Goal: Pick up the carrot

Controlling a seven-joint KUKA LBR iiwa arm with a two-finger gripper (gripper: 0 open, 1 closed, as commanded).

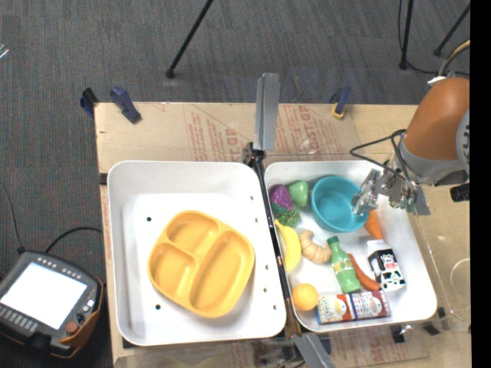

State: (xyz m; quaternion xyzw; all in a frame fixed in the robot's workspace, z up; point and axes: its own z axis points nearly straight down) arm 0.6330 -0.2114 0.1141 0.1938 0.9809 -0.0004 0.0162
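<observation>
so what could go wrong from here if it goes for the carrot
The gripper hangs by the rim of the teal bowl, so a straight descent may strike or tip the bowl. The carrot lies tight between the green bottle and the milk carton, leaving little room, so the jaws may catch a neighbour instead. An orange piece near the gripper could be mistaken for the target.

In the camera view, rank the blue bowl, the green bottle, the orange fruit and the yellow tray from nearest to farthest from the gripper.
From the gripper:
1. Blue bowl, right beside it, in the right bin's far part.
2. Green bottle, mid right bin.
3. Orange fruit, right bin's near left corner.
4. Yellow tray, in the left bin.
</observation>
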